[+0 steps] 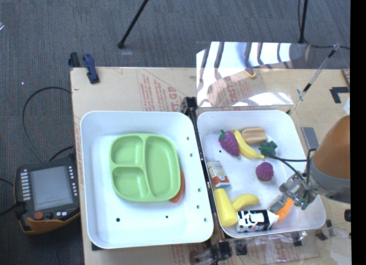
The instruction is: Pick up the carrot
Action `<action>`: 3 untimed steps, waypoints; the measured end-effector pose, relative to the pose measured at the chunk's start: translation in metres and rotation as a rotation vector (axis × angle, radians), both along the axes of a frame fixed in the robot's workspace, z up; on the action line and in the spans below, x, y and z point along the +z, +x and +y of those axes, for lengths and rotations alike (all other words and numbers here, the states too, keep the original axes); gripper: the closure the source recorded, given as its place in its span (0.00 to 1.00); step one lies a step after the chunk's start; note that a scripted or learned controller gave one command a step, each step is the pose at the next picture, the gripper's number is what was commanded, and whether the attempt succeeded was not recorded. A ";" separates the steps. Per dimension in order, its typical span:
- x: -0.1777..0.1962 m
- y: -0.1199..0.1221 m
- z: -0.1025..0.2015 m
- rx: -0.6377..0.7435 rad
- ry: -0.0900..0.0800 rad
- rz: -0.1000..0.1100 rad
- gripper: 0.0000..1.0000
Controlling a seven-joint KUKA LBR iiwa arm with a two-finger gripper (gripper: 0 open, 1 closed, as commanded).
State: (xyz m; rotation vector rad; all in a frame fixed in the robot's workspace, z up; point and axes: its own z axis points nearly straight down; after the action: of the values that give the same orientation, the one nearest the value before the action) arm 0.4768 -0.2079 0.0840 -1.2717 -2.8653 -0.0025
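The carrot is a small orange piece lying near the front right corner of the right bin, just right of the milk carton. My gripper comes in from the right and sits low over the carrot's upper right end, covering that end. The carrot's lower left part pokes out from under it.
The right bin also holds a black-and-white milk carton, a yellow bottle, a banana, purple grapes, a hot dog bun, broccoli, a dark red berry and a yellow piece. In the left bin a green divided plate covers an orange-red object.
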 end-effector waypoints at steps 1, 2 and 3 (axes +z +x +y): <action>0.007 0.001 0.000 -0.001 0.004 0.003 1.00; 0.000 -0.001 0.087 0.077 0.002 0.003 1.00; 0.033 0.000 0.033 0.453 0.000 -0.005 1.00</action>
State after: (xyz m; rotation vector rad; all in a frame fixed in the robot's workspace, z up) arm 0.4771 -0.1752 0.1167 -0.5971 -3.0820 -0.0025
